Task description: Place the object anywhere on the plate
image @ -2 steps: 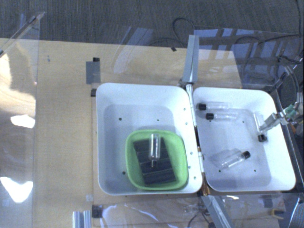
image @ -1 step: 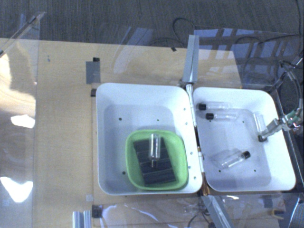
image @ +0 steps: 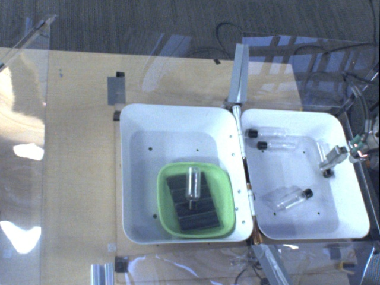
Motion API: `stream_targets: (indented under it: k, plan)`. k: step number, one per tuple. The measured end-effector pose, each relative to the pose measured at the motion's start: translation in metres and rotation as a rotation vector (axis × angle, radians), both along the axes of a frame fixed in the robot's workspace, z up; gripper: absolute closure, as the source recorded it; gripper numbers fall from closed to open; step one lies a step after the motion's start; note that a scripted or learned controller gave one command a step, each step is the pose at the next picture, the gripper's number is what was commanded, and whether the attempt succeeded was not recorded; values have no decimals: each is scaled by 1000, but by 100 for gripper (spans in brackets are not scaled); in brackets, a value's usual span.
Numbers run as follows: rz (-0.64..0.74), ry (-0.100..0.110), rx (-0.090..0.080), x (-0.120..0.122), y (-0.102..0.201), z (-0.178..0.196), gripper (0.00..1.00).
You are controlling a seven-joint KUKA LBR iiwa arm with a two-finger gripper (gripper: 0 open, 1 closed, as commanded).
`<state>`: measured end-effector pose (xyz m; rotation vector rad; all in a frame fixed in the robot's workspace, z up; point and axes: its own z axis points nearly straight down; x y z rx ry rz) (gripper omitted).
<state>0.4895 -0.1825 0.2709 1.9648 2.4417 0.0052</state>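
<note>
two white bins (image: pixel 136 159), one green plate (image: pixel 165 186), four clear vials (image: pixel 193 183)

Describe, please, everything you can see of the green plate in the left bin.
The green plate is a rounded square of light green, plastic by its look, with a raised rim. It lies flat in the left bin, toward the near wall. A dark ribbed block lies in it, and a clear vial rests on that block.
</note>
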Motion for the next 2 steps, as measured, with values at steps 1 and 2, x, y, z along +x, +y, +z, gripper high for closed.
stream_targets:
  k: [1, 2]
  plan:
    - [-36, 1, 1, 0, -1, -15, 0]
    - [-76, 1, 1, 0, 30, -32, 0]
